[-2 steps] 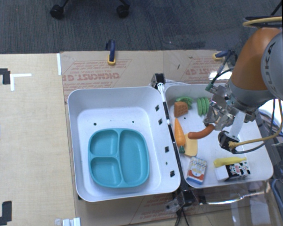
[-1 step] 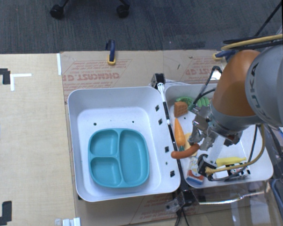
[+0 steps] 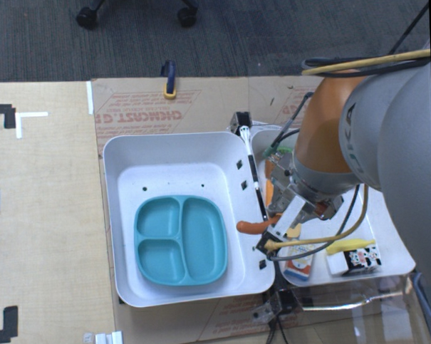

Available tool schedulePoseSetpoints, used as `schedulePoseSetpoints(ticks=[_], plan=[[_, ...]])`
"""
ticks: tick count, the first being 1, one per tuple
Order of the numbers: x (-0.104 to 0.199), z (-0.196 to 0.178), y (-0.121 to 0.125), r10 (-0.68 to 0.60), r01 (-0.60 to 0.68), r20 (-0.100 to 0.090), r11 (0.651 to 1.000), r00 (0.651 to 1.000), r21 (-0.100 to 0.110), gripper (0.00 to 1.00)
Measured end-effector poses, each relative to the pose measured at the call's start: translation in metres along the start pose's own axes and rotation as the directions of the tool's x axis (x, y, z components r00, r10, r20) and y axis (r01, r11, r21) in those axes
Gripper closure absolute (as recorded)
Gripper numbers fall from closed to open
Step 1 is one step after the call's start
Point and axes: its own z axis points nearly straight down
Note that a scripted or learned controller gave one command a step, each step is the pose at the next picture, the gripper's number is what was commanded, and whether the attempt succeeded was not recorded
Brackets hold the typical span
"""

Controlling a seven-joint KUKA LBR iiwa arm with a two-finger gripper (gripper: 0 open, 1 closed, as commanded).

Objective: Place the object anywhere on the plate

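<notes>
item 1, orange piece [image 3: 249, 227]: small and long, lying across the top of the wall between the two bins. its left end reaches over the left bin's right slope and its right end is at my tool. it sits apart from the plate, with bare white bin floor between them.
item 2, my tool [image 3: 276, 218]: hangs over the dividing wall, right at the orange piece. i cannot tell how far open it is or whether it has hold of the piece.
item 3, plate [image 3: 181, 240]: teal, three compartments, lying flat in the left bin [image 3: 122, 164].
item 4, right bin [image 3: 394, 263]: largely under my arm [image 3: 370, 125]. near its front edge are a white tub with red and blue print [image 3: 298, 265], a yellow thing [image 3: 351, 246] and a black-and-white box [image 3: 362, 257].
item 5, surface [image 3: 46, 211]: pale wood, left of the bins. a blue and yellow clamp [image 3: 169, 80] stands behind the left bin.
</notes>
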Motion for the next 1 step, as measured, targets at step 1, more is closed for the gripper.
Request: schedulePoseSetpoints(ticks=[1], plan=[[0.0604, -0.0037, -0.0732, -0.247, 0.247, 0.001, 0.969, 0.969, -0.001, 1.00]])
